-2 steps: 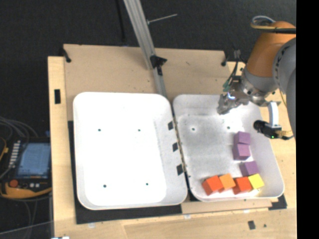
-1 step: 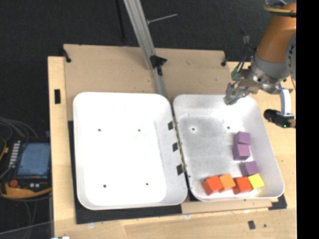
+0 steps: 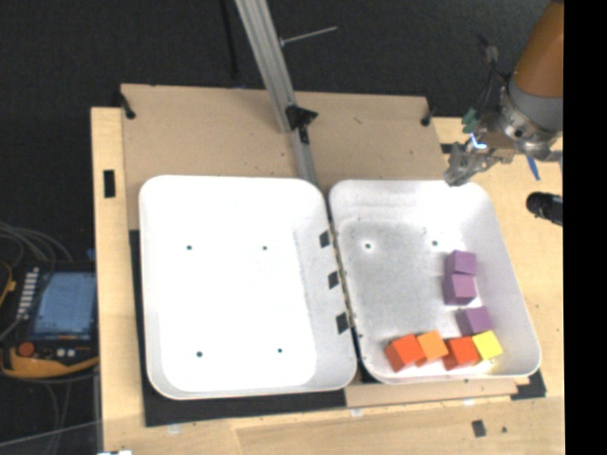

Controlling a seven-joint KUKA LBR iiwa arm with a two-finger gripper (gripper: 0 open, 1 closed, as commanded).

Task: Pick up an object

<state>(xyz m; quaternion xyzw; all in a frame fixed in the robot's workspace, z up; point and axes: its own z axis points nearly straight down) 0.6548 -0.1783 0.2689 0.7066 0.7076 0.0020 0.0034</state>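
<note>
The end effector (image 3: 462,171) hangs over the far right corner of the right bin (image 3: 398,207), at its rim; whether it is released or clenched cannot be told from this slant, and nothing shows in its grip. All the blocks lie in the right bin, along its right wall and near edge. Two purple blocks (image 3: 461,276) sit stacked by the right wall, with a third purple block (image 3: 471,318) just below them. Along the near edge stand a yellow block (image 3: 487,346), a red-orange block (image 3: 462,352), a lighter orange block (image 3: 432,345) and another red-orange block (image 3: 406,352), packed side by side. The left bin (image 3: 228,282) lies beside it on the counter (image 3: 109,254).
</note>
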